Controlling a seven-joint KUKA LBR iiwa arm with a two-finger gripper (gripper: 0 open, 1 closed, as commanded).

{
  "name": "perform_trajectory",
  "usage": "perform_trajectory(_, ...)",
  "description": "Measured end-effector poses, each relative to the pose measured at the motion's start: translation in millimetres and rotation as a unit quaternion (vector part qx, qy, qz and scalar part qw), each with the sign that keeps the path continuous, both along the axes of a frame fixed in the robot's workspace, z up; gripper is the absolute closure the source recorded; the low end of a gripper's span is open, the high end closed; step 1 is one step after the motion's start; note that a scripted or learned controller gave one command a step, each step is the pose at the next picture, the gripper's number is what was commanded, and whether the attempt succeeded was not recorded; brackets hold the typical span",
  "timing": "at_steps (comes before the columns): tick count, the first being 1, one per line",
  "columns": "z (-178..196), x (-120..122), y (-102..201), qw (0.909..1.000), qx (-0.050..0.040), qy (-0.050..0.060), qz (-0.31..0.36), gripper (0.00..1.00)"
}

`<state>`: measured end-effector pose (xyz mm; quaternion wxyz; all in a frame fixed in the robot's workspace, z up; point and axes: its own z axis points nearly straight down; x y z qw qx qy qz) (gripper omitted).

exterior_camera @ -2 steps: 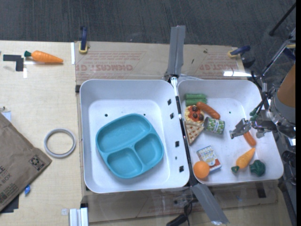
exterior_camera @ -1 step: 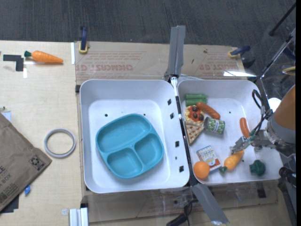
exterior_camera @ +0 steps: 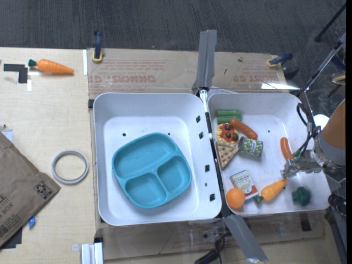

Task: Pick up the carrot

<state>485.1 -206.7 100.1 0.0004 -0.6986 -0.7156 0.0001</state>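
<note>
orange: round orange plastic fruit (exterior_camera: 235,198) at the near edge of the right-hand shallow white bin (exterior_camera: 275,108), just left of the card.
card: small printed card packet (exterior_camera: 242,180), lying flat between the orange and the carrot's blunt end.
carrot: short orange plastic carrot with a darker tip (exterior_camera: 273,190), lying flat on the right bin floor near the front, tilted up to the right. This is the target, since it's the one inside arm reach.
gripper: two-finger gripper on the grey arm (exterior_camera: 295,168) sits just above and right of the carrot's upper end. Nothing visible between the fingers; can't tell how wide they stand, too small and dark.
why there: reads as an approach pose over the carrot, not a grasp. Judgement only.
broccoli: small dark green plastic broccoli (exterior_camera: 301,196) just right of the carrot, close enough to get clipped on descent.
tray: light blue three-compartment plastic plate (exterior_camera: 152,170) in the left-hand white bin (exterior_camera: 104,147), looks like a drop spot.
far clutter: green can (exterior_camera: 251,147), pizza slice (exterior_camera: 226,146), red-orange sausage (exterior_camera: 285,147), green bean pods (exterior_camera: 229,115) all further back, well apart from the carrot.
decoy: second long orange carrot with green top (exterior_camera: 50,66) out on the bench, far left, outside both bins.
</note>
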Motion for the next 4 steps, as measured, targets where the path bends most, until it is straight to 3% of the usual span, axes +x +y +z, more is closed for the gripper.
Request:
perform_trajectory(1, 60, 15, -16, 0.9958, -0.0009, 0.0, -0.092, 1.0)
perform_trajectory(2, 60, 15, -16, 0.9958, -0.0009, 0.0, -0.092, 0.0)
perform_trajectory(3, -9, -8, 33, 0.9949, -0.0001, 0.001, -0.101, 0.0)
perform_trajectory(4, 1, -6, 32, 0.9948, -0.0004, -0.002, -0.102, 1.0)
